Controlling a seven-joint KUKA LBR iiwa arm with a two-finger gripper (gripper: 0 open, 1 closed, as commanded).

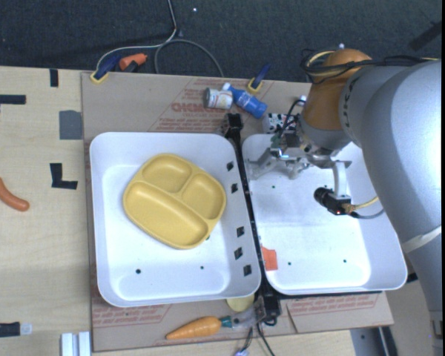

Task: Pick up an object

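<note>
Overhead, the grey arm (400, 117) reaches in from the right, its orange band (328, 99) above the wrist, and the gripper (276, 162) sits low over the far left corner of the right bin (334, 262), close to the divider between the two bins; whether it is spread or pressed together cannot be told from this slant, and nothing can be seen pinched in it. Left of the gripper, in the left bin (107, 221), lies a yellow divided plate (175, 199), well apart from it. Nearer the camera than the gripper, a small orange piece (269, 258) rests on the right bin's floor by its left wall. Beyond the gripper, on the cardboard outside the bins, lie a blue-and-white bottle (237, 99) and clamps. Far to the gripper's left a sausage (9, 193) lies on the bench, and a carrot (196, 328) sits below the bins' near edge.
</note>
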